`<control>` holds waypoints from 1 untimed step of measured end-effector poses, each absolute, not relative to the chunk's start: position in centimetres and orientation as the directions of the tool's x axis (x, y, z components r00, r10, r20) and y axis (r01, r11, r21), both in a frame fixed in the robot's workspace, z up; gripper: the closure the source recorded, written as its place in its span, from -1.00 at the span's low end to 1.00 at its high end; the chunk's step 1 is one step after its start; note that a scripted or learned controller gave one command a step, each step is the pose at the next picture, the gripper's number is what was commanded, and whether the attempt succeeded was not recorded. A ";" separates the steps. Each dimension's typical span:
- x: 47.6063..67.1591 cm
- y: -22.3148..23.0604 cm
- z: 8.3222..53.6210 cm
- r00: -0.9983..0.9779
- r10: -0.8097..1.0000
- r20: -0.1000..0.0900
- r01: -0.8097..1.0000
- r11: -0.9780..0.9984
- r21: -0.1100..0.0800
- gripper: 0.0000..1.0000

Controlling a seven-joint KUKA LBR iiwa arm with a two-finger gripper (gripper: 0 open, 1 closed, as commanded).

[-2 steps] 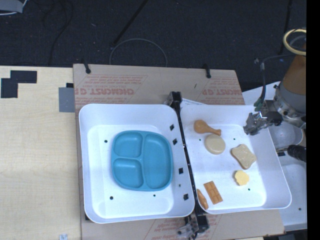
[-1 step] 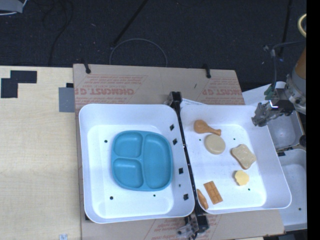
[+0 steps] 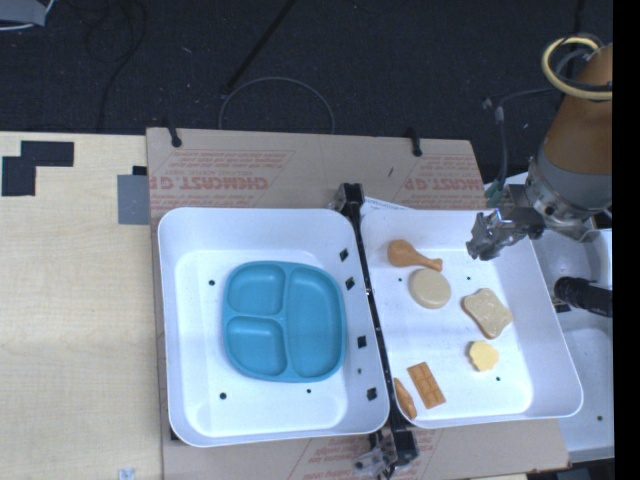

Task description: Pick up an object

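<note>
Jaws can't be read from this angle, the gripper (image 3: pixel 487 236) is a small dark shape w/ its tip lost against itself, so whether it's open or closed I cannot tell, and nothing shows between them. It hangs over the upper right corner of the right bin (image 3: pixel 545 373), near the rim, apart from all the food pieces. Risks, as I judge them: it's close to the bin wall, so a straight drop from here could hit the rim or bare floor and come up w/ nothing; the pieces are low and flat, esp the round cookie (image 3: pixel 429 289) and the bread slice (image 3: pixel 487 313), so jaws may slide over or push them instead of closing around them; the drumstick (image 3: pixel 412 256) is nearest but narrow at one end and could twist out. Cookie sits just below the drumstick, close enough that a grab at one may nudge the other. Right bin also has a small yellow chunk (image 3: pixel 483 356) under the bread, a cracker (image 3: pixel 426 384) near the front, and an orange stick (image 3: pixel 404 398) tight against the left wall, hard to reach. Left bin (image 3: pixel 190 238) holds a blue divided plate (image 3: pixel 283 321), roughly centred, compartments bare
</note>
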State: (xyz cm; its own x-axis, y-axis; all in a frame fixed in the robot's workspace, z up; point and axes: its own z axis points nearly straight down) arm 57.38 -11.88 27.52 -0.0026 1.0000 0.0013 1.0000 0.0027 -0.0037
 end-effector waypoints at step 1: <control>57.9 -7.3 27.5 -0.003 1.000 0.001 1.000 0.003 -0.003 1.00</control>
